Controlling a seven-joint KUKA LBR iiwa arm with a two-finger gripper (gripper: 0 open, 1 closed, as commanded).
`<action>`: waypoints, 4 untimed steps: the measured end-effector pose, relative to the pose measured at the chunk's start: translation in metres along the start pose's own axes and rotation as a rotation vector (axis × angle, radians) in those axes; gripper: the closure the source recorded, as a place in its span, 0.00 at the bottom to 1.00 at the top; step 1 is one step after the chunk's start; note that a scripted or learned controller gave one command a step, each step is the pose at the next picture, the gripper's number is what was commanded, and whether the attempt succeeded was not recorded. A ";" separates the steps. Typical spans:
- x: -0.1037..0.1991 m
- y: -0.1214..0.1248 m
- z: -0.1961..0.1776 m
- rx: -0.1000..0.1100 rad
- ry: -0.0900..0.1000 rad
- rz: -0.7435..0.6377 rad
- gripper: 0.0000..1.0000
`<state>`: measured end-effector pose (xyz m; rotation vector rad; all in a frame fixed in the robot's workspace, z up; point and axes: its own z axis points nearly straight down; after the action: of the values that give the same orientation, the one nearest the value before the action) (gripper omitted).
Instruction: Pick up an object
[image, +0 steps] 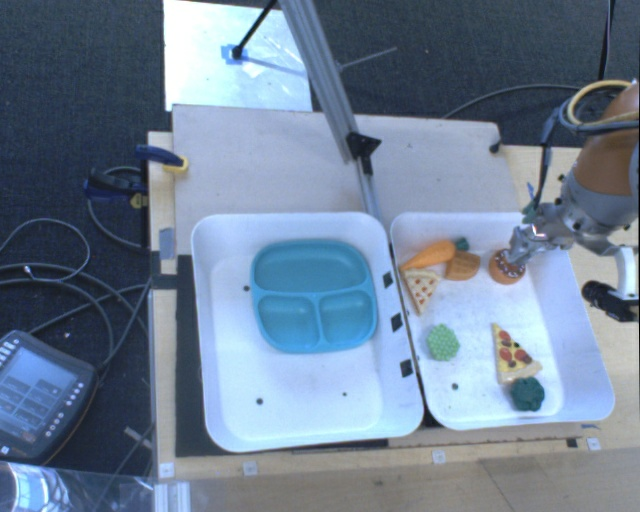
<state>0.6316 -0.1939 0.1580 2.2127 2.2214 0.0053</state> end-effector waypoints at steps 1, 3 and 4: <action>-0.008 0.007 -0.050 -0.002 -0.001 -0.002 1.00; 0.042 0.005 -0.103 0.004 0.003 -0.006 1.00; 0.095 0.000 -0.111 0.005 0.004 -0.007 1.00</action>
<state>0.6303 -0.0992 0.2687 2.2087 2.2340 0.0045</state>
